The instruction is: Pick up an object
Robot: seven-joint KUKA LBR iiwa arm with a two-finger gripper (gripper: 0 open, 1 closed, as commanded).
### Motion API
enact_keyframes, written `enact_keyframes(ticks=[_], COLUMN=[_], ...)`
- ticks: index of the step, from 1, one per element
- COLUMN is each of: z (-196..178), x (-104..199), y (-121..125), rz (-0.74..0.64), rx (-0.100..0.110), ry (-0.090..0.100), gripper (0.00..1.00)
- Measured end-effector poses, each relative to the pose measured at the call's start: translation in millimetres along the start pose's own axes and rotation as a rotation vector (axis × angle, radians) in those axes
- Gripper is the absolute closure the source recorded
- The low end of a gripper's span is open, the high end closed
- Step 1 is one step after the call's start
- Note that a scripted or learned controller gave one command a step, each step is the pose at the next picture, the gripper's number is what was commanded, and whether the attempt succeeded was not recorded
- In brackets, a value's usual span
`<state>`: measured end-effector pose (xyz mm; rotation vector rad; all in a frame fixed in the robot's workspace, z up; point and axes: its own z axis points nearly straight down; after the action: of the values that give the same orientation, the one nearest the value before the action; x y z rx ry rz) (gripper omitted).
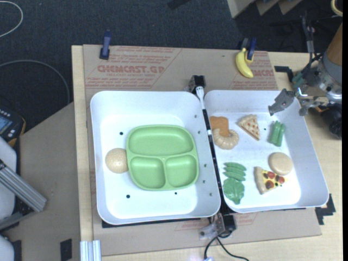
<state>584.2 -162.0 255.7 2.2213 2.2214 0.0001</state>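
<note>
Camera view from above shows us two white bins side by side on a bench. In the left bin [103,194] we see a green divided tray [162,156] near the middle, with a round beige cookie [116,160] touching its left edge.

In the right bin [310,145] we count several food toys: a croissant [225,139] in front of a brown toast piece [219,124] near the left wall, a triangular sandwich wedge [250,126] beside them, a dark green vegetable [277,133] further right, a beige bun [280,163], a pizza slice [268,180], and green leafy pieces [234,181] toward the front.

The gripper [291,101] hangs over the back right corner of the right bin, above and apart from the green vegetable. Its fingers [280,102] look spread, with nothing between them. A yellow banana [244,65] lies on the bench behind the bins.
</note>
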Motion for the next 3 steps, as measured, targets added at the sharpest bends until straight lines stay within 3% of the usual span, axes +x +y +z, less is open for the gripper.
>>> enact_keyframes(ticks=[1,2,3], z=[179,170,2], x=[11,-48,-64], y=[-55,-95,-103], rz=[0.002,-0.006,0.000], rx=[0.011,0.001,-0.018], ry=[0.004,0.014,-0.009], gripper=[0.00,0.00,0.00])
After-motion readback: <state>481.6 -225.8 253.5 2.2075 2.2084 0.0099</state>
